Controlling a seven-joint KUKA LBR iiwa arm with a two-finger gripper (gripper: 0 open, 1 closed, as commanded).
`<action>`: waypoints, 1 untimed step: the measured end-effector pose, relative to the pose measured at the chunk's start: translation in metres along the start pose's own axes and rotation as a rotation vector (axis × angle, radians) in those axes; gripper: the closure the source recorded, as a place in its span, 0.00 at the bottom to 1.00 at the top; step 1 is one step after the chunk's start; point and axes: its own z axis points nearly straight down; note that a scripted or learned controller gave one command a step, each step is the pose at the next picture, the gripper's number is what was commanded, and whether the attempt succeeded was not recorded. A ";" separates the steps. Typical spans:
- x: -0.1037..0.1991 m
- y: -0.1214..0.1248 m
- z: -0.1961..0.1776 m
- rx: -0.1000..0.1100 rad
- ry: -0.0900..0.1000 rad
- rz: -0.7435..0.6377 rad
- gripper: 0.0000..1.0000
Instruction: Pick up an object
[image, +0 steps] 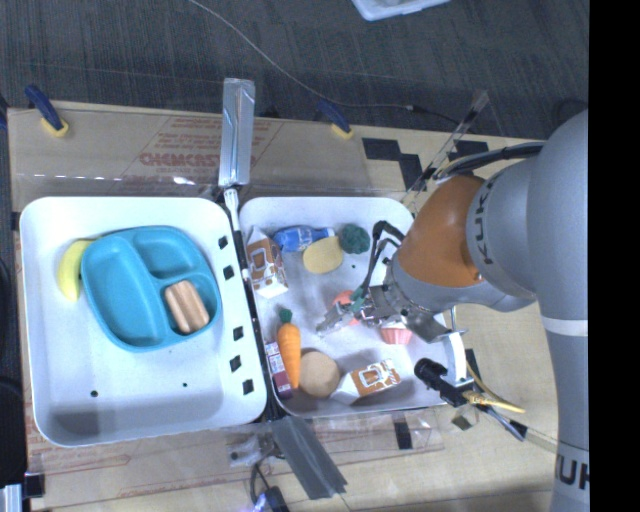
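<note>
Gripper (345, 312) low in rt bin (330, 210), fingers apart, arm bent over it.

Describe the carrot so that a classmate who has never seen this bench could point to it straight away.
Start at the right-hand white bin of the two. Along its left wall, near the front, the carrot lies lengthwise, green top pointing away from the front edge. It is the one long, bright orange thing there; the tan round potato beside it is duller and stubby.
</note>
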 end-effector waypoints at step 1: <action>0.005 0.044 0.006 -0.002 -0.001 0.008 0.00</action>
